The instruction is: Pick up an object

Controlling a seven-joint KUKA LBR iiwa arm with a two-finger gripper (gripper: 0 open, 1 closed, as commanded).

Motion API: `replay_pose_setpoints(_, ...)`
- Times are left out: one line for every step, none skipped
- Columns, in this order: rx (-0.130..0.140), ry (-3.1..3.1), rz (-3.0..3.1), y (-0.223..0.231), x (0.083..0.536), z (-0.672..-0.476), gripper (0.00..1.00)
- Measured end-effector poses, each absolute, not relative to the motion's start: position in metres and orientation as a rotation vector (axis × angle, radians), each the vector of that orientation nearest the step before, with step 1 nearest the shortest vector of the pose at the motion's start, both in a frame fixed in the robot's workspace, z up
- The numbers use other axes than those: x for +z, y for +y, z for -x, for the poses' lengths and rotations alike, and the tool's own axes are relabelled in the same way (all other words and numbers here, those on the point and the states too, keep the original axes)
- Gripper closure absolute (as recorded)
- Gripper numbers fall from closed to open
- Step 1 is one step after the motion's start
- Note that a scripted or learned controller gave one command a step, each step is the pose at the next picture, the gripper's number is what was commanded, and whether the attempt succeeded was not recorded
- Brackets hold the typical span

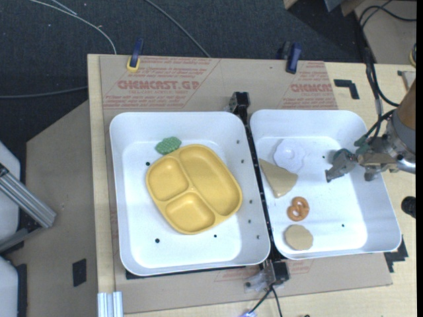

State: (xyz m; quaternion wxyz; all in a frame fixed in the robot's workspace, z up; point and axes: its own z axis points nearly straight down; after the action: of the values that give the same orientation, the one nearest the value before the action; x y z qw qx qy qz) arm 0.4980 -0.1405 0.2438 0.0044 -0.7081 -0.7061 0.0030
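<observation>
The claw [338, 164] is showing as dark grey metal, its fingers [334, 168] looking short, blocky and slightly glossy. Toward three o'clock from it, the wrist section [383, 156] is appearing as a cluttered grey-black assembly with small fittings, and thin dark cables are looping around it. Past that, a rounded grey arm body [411, 114] is catching the light at the frame edge.

The left bin [125, 197] holds a tray [193, 188] with a leaf [168, 145] behind it, while the right bin [370, 223] holds a wedge [279, 177], pretzel [298, 209], cookie [299, 237] and cup [289, 155].
</observation>
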Motion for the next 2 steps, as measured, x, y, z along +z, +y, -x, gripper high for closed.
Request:
replay_pose_setpoints(0.000,-2.222,2.221,-0.140,0.249,-0.500,0.00)
replay_pose_setpoints(0.006,-2.215,2.218,-0.146,0.187,-0.499,0.00)
